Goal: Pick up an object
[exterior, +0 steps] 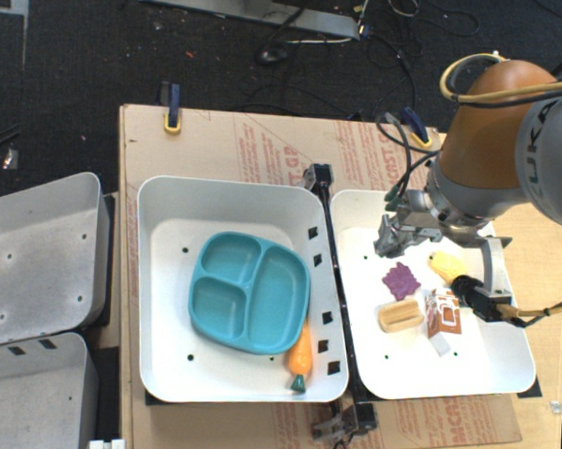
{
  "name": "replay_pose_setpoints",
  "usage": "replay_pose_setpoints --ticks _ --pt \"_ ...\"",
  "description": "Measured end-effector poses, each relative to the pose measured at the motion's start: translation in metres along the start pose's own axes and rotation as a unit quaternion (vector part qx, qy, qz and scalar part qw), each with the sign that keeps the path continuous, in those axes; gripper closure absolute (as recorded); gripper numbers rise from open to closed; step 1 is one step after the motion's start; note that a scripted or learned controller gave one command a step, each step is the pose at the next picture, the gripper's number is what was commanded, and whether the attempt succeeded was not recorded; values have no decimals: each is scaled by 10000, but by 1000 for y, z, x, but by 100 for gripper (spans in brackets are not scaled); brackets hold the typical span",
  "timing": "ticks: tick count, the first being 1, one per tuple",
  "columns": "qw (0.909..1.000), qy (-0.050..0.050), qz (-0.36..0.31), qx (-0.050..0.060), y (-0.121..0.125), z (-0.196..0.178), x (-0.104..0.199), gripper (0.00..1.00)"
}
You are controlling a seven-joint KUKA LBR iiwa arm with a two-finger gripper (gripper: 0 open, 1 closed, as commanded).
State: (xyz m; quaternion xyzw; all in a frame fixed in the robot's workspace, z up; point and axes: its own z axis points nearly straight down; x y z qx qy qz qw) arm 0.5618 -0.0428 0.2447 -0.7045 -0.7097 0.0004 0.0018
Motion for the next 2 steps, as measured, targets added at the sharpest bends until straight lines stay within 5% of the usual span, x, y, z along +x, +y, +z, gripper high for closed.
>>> replay_pose_setpoints --ticks 2 --pt "10000 -2 -6 -7 -18 -3 102 100"
